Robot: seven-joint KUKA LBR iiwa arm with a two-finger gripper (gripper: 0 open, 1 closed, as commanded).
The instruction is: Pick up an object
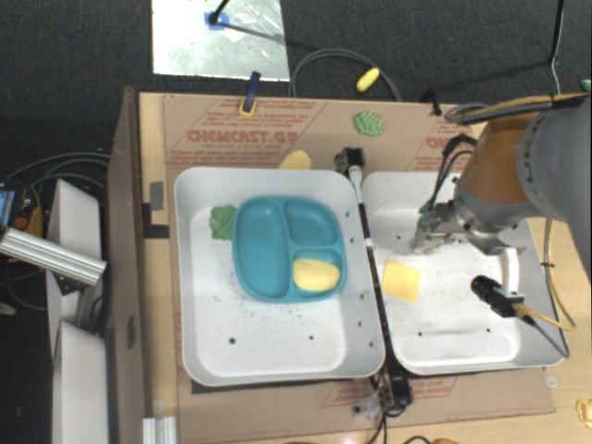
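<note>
We see the pincer [427,234] low in the right bin [462,350], near a yellow block [401,281] but apart from it, and we cannot tell its state, while the left bin [199,248] holds a blue tray [268,248].

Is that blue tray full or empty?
Partly filled: the blue tray holds one yellow lump in its lower right compartment; the other compartments look bare.

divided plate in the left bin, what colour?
Teal blue plate, seen clearly in the camera view.
</note>
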